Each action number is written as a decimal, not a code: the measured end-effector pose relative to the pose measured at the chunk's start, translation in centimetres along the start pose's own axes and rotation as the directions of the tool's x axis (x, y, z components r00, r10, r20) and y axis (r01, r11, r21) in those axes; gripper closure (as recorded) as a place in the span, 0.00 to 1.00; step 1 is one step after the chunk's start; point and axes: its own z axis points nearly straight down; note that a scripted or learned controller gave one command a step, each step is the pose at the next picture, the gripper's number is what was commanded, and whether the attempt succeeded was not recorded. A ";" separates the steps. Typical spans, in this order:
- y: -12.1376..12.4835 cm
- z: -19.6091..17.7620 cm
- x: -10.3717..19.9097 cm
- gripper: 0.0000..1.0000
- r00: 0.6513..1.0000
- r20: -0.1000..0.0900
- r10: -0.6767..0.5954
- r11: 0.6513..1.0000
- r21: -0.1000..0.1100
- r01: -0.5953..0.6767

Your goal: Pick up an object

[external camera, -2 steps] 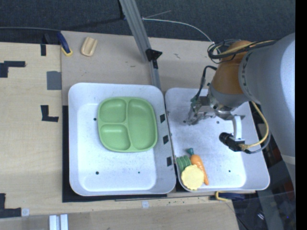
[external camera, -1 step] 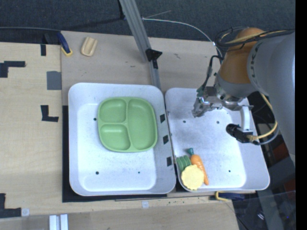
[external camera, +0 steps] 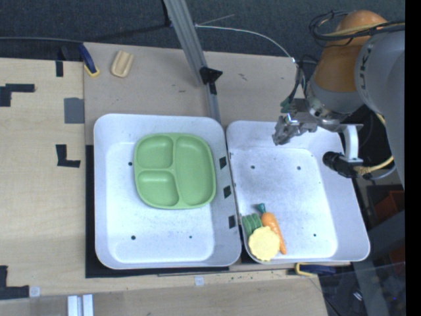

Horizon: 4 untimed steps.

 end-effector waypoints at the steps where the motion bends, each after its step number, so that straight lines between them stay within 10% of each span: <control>1: 0.1 -2.0 0.0 1.00 1.000 -0.001 0.001 1.000 0.005 -0.001; 4: 1.5 -2.0 19.1 1.00 1.000 -0.003 -0.006 1.000 0.008 0.006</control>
